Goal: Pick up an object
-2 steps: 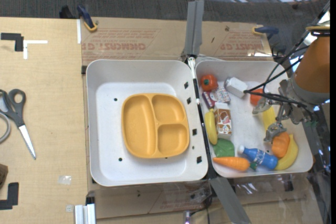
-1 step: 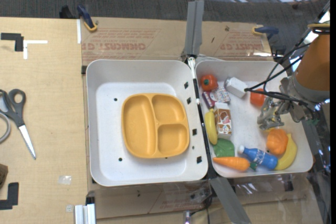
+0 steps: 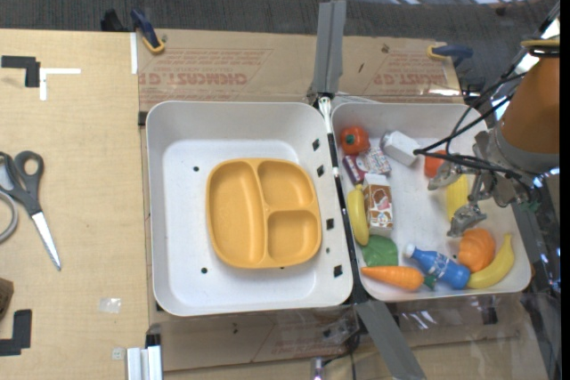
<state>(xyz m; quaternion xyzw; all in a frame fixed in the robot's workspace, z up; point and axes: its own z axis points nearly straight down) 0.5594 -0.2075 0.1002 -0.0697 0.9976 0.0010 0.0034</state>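
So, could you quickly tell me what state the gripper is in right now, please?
Gripper: fingers spread open above the right white bin, close to a yellow toy banana, with nothing between them.

Two shallow white bins are set side by side on a light wooden bench, the left bin and the right bin touching along a shared edge. Flattened cardboard is laid under their far side. Scissors are placed at the bench's left edge.
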